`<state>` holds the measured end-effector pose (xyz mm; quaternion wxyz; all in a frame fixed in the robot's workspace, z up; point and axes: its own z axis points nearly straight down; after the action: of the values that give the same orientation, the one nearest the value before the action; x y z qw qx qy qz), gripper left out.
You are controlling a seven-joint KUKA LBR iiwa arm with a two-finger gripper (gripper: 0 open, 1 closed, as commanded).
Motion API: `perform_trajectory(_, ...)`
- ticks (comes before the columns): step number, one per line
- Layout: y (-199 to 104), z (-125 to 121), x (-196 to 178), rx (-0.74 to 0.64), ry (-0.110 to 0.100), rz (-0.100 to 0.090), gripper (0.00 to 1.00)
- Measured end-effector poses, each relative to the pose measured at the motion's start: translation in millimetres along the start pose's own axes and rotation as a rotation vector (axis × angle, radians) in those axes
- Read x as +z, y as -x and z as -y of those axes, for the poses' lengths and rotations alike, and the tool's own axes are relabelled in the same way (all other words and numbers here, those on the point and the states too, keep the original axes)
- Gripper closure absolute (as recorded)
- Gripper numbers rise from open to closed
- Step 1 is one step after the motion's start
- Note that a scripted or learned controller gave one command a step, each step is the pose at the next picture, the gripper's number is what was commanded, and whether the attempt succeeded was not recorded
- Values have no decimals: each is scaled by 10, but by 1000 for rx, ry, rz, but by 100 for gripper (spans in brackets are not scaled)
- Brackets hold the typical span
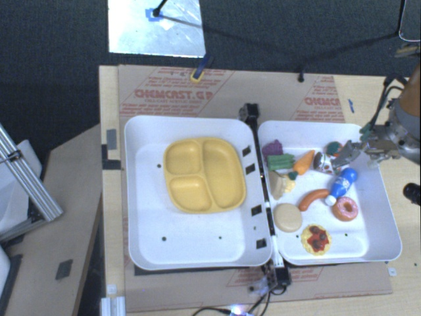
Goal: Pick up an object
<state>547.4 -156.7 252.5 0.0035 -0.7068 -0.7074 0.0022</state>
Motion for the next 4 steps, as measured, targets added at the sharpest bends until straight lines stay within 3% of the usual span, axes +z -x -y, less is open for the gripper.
perform_trajectory(1, -1, -21, -50, -2, 10, 2, 0)
perform_trajectory(3, -92, -113, 844, -1, 7, 1, 0)
perform_trajectory(4, -101, -96, 1474, 0, 4, 0, 0)
